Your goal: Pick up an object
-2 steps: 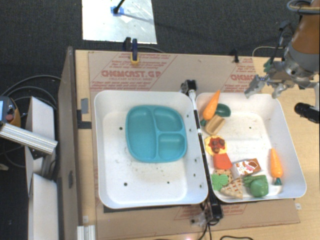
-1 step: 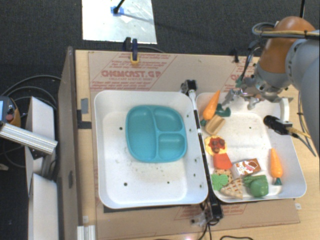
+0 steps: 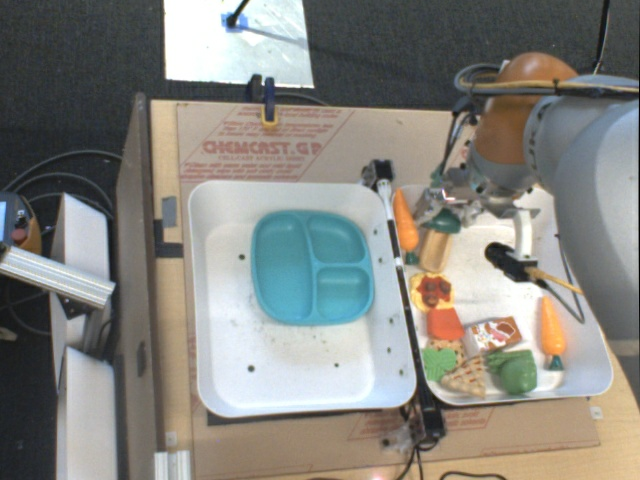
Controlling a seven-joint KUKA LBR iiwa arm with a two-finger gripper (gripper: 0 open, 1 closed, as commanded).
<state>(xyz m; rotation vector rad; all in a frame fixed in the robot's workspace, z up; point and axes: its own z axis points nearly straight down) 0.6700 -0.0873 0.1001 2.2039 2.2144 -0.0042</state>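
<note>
From my feed I see dark carpet floor (image 3: 80,58) all round. A shiny sheet (image 3: 238,28) lies at 12 o'clock. A cardboard-topped bench (image 3: 300,133) fills the centre. Black cables (image 3: 60,173) and a metal rail (image 3: 55,276) sit at 9 o'clock.
</note>
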